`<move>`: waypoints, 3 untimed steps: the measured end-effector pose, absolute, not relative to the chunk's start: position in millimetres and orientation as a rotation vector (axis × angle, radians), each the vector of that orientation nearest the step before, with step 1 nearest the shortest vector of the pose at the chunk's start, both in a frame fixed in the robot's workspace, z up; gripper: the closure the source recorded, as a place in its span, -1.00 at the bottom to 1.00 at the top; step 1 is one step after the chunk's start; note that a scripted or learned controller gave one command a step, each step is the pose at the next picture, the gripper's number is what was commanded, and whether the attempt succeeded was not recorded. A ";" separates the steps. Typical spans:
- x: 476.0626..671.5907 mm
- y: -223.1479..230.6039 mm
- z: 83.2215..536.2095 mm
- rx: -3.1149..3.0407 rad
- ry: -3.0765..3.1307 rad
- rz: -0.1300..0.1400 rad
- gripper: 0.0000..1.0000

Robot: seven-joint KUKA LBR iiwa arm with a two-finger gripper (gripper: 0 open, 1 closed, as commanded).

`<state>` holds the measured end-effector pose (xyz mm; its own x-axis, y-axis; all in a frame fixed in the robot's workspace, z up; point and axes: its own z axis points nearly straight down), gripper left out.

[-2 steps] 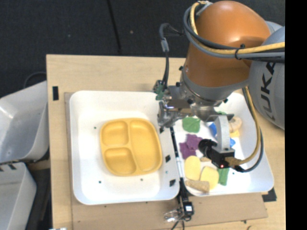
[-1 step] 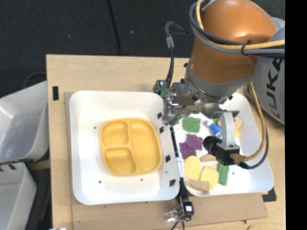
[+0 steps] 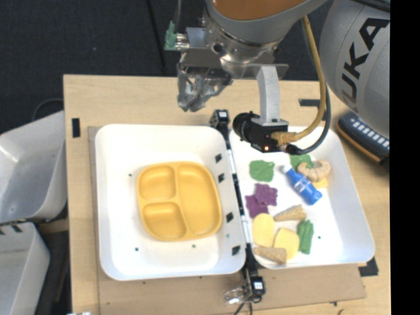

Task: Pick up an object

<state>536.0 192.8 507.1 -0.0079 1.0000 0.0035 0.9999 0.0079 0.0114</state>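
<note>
The gripper (image 3: 195, 96) hangs over the far edge of the left bin (image 3: 111, 176), whether parted or closed I cannot tell, while the toy food pieces (image 3: 289, 209) lie in the right bin (image 3: 348, 222).

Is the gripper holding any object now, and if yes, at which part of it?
Nothing is held: the gripper hangs above the bench, beyond the bins, with no object between its fingers.

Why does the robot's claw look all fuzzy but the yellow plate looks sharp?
In the camera view, the gripper looks smeared and soft, probably because it sits closer to the lens or is moving; the yellow plate lies flat and crisp in the left bin, under even light with only faint shadows along its dividers.
</note>
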 end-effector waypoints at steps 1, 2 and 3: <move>487.4 218.1 434.6 2.216 2.230 -0.010 1.00; 542.0 146.2 253.2 2.228 2.217 -0.012 1.00; 501.9 154.1 432.3 2.211 2.222 0.025 1.00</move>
<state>501.9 154.1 432.3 -0.0050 1.0000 0.0061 0.9999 0.0049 0.0162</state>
